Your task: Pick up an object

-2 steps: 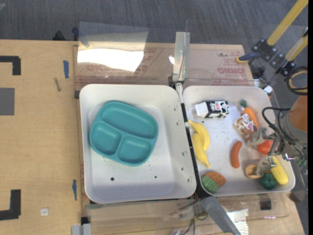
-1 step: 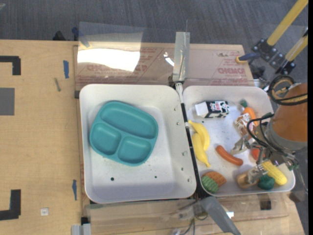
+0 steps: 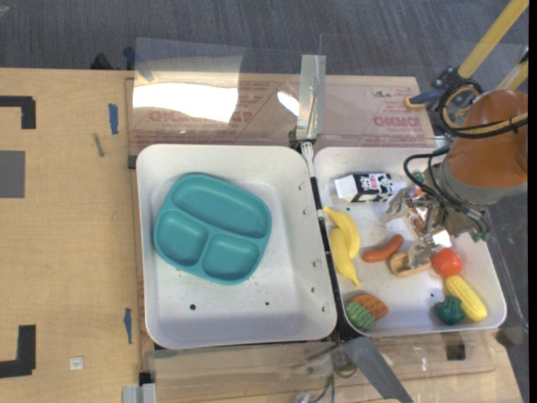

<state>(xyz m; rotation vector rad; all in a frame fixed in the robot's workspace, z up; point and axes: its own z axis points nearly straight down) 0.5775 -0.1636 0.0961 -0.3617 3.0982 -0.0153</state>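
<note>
Camera view: gripper (image 3: 422, 225) hangs low in the right bin (image 3: 495, 296), over a toy hot dog (image 3: 385, 248); whether it grips anything, can't tell. Banana (image 3: 344, 240) lies just left, corn (image 3: 466, 297) near the front.

Teal divided plate (image 3: 213, 227) lies in the left white bin (image 3: 159, 309)
</note>
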